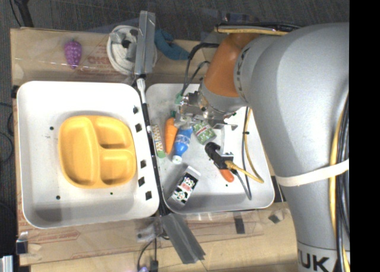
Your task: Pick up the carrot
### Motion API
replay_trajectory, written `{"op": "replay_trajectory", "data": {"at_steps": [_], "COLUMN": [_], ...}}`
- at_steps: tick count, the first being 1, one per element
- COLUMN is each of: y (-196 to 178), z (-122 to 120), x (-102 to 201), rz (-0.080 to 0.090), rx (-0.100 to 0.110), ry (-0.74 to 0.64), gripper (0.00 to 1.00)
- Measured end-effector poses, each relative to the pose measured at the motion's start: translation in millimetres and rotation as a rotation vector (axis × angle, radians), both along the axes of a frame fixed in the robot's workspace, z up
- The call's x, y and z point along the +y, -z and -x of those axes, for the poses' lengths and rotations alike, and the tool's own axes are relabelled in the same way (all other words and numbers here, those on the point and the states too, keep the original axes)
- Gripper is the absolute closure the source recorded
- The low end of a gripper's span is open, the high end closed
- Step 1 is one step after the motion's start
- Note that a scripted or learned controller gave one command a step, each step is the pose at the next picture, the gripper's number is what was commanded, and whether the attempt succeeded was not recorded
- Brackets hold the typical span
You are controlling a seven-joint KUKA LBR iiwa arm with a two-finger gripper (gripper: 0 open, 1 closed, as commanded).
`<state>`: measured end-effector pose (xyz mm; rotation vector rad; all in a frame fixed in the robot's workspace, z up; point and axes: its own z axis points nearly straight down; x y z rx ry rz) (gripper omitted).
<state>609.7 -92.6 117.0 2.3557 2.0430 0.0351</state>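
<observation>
The carrot [170,135] is a small orange piece with a green tip. It lies in the right bin [261,196] near that bin's left wall, pointing roughly toward and away from the camera. My gripper [186,110] hangs over the bin's far left part, just above and right of the carrot's far end. The wrist and the big grey arm cover the bin's right side. Nothing shows held in the gripper.
A blue bottle [181,142] lies right against the carrot. A wrapped bar [157,140] sits on its left, a green-and-white packet [205,132] to the right, a black-and-white carton [186,187] nearer the front. The left bin [35,205] holds a yellow divided plate [98,149]. Purple grapes [73,52] lie on the bench.
</observation>
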Motion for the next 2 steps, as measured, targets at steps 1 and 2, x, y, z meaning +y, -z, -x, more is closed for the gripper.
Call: {"op": "replay_trajectory", "data": {"at_steps": [1,2], "y": [0,24], "z": [0,1], "x": [0,1], "rz": [0.000,0.003], "rx": [0.000,0.028], "ry": [-0.001,-0.044], "gripper": [0.00,0.00]}}
